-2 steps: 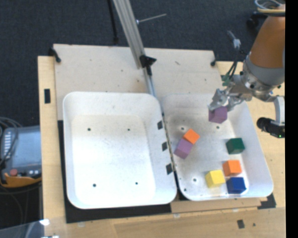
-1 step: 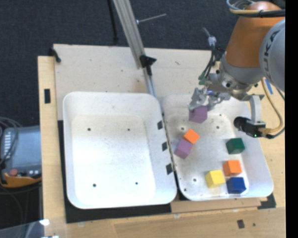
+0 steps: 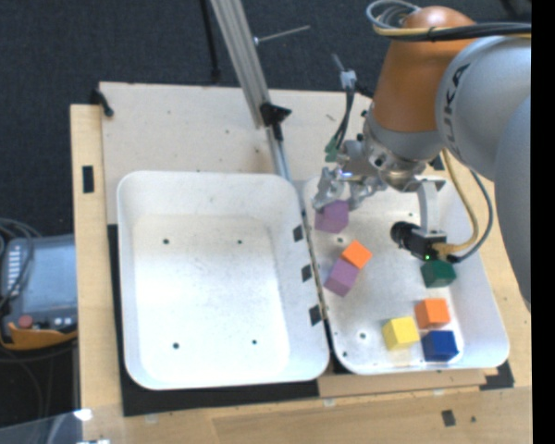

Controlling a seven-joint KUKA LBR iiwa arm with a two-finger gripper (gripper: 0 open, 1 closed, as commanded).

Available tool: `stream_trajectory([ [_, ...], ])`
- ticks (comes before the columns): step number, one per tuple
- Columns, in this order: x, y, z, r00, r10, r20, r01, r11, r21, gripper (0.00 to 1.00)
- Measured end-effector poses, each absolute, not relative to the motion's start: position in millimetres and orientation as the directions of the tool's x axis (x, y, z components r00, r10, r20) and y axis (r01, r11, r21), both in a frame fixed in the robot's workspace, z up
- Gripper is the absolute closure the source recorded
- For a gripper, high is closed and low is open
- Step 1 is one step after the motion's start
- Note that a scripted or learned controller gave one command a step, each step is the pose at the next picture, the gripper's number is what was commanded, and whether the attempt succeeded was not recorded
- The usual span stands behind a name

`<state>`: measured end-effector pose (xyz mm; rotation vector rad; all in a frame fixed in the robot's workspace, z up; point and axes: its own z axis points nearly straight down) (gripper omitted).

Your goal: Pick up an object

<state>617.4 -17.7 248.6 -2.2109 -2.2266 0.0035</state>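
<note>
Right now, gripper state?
Two-finger gripper: directly above a purple cube near the right white bin's left edge; open, closed or gripping cannot be told.

The arm (image 3: 462,81) ran off the top and right edges and hid the right bin's (image 3: 481,340) far rim, while the gripper (image 3: 336,192) covered the top of a purple block (image 3: 331,217) below it.
</note>
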Motion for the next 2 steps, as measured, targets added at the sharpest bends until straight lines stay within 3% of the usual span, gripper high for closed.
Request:
stream_trajectory([
  [2, 625.0, 95.9, 227.2, -0.007, 1.000, 0.000, 1.000, 0.007, 0.000, 1.00],
])
